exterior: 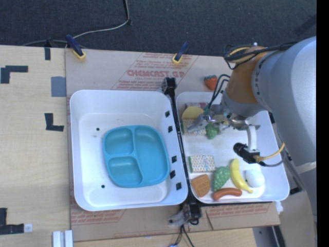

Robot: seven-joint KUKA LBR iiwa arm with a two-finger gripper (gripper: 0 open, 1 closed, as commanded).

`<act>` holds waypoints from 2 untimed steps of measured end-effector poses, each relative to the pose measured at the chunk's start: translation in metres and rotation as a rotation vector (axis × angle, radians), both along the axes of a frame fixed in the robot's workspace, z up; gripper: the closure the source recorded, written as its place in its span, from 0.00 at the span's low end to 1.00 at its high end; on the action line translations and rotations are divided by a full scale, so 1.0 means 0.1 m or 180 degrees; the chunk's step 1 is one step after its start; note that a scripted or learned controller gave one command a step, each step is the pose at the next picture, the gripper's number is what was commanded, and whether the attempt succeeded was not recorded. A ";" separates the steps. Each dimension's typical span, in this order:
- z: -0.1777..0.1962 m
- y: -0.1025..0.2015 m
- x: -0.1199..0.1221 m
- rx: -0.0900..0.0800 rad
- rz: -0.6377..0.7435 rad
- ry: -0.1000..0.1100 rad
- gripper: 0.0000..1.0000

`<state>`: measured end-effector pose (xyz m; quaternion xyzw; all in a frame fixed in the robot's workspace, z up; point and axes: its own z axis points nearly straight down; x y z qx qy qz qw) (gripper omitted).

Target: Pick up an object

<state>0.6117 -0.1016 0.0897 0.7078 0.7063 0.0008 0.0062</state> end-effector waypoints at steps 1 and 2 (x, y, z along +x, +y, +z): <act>-0.02 -0.04 0.56 -0.0009 -0.0001 0.0049 0.00; 0.07 0.01 0.57 0.0002 0.0010 0.0028 1.00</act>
